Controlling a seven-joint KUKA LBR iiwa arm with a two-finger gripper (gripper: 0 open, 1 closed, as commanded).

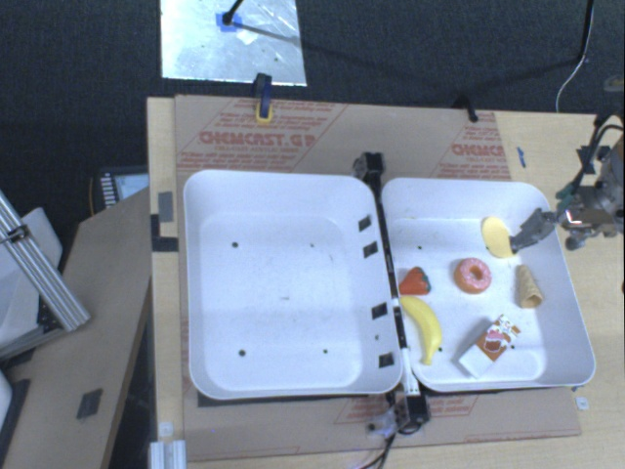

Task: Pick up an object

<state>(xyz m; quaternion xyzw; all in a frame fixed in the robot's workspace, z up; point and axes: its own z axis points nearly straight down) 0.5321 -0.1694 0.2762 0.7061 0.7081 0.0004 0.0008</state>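
Approach is the step in hand: my hand [540, 228] hangs over the right shallow white bin [576, 360], just beside the pale yellow lemon-shaped toy [496, 234] near its far wall. I cannot tell its spread. Next I must centre over the lemon and descend.

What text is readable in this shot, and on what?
"CHEMCAST" plus a short blurred word after it: red print on the brown board under the bins, upper left.
"CHEMC...": same red print, slanted, on the board's upper right, cut off by the right bin.
More red print on the board along the front edge: too small to read.
Small box in the right bin: red and white picture, any text too small to read.
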